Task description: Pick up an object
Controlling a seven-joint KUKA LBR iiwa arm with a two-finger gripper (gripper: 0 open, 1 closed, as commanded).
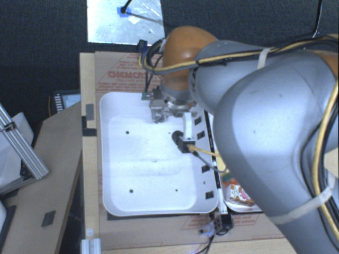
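Grey, my arm (275, 126) reaches from three o'clock across to the white left bin (139, 168), probably to search it, with my gripper (158, 111) near its twelve o'clock rim, spread impossible to tell, while a red-printed packet (238, 193), my likeliest pick, lies at four o'clock.

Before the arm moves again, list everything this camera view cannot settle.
1. Right bin: camera view, almost all covered by the grey arm; only a strip of it shows.
2. Colourful printed item in that bin: half under the arm, so it cannot be identified.
3. Gripper by the far wall of the left bin: small and blurred; whether it holds anything cannot be told.
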